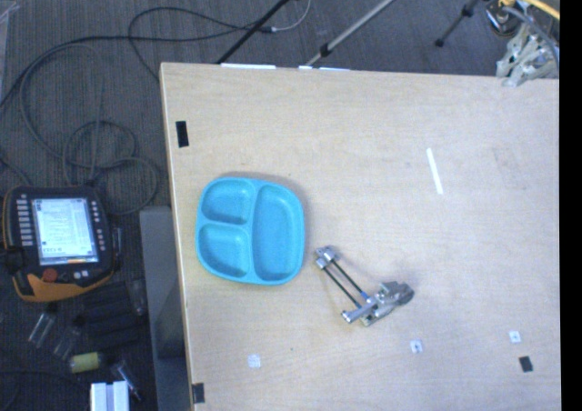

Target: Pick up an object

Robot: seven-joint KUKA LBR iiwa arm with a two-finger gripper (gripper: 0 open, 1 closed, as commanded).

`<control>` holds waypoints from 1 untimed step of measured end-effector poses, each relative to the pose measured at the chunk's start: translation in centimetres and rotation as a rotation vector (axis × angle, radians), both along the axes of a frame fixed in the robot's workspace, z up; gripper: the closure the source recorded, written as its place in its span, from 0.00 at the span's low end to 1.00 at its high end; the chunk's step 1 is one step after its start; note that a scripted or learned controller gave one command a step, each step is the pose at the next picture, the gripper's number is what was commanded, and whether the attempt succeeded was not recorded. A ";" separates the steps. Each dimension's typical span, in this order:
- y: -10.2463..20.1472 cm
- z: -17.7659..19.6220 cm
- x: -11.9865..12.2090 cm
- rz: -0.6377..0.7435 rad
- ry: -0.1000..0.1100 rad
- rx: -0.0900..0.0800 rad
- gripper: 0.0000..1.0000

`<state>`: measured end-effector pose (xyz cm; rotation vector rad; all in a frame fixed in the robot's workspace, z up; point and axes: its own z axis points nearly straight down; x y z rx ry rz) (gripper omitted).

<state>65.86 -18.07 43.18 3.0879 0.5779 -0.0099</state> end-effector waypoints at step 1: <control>-0.7 0.0 0.2 -0.166 -0.001 0.003 1.00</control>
